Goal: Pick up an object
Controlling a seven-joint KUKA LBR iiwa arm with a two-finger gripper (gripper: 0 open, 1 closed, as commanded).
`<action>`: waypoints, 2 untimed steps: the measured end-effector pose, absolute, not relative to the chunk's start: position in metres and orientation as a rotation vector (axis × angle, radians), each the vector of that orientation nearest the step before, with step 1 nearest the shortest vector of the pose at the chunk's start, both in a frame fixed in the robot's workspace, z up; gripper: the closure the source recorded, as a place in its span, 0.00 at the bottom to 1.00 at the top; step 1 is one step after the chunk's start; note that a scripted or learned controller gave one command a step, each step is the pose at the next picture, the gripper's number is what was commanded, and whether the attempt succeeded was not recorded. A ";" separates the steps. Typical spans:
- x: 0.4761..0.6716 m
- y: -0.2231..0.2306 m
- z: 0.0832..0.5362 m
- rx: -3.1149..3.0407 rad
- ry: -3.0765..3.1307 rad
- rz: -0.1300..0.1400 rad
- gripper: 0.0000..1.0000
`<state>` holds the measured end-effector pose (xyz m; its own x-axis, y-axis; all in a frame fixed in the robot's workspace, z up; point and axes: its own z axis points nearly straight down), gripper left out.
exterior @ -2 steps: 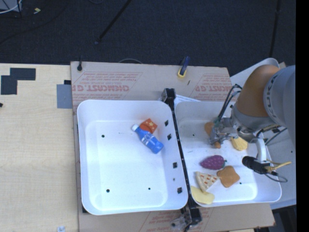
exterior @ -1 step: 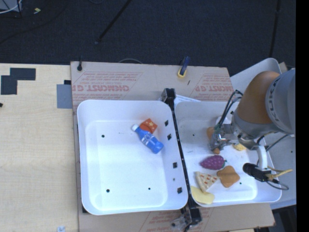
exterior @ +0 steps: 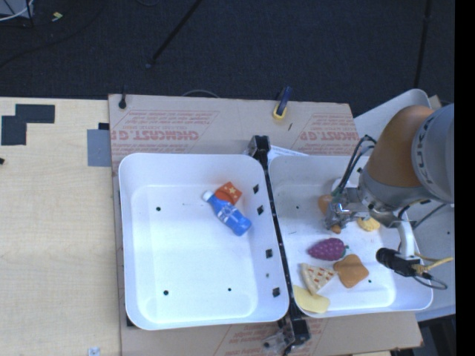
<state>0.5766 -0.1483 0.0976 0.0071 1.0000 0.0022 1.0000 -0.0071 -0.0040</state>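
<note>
Gripper [exterior: 335, 215] low in right bin [exterior: 297, 188], beside orange toy [exterior: 325, 202]; cannot tell its state. Grapes [exterior: 327, 249] nearby.

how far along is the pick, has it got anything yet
Done: the arm has reached into the right bin, with the gripper low near its back. In hand: nothing that I can see; its tip sits beside a small orange-brown item, but a hold isn't visible. Left: grasp and lift. The purple grapes, pizza slice and blue bottle lie untouched.
</note>
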 end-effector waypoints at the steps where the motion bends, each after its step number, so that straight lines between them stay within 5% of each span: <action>1: 0.576 -0.150 0.108 -2.231 -2.204 0.002 1.00; 2: 0.557 -0.216 0.087 -2.222 -2.217 0.003 1.00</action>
<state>0.5569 -0.2158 0.0869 0.0026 1.0000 0.0004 1.0000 -0.0026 -0.0035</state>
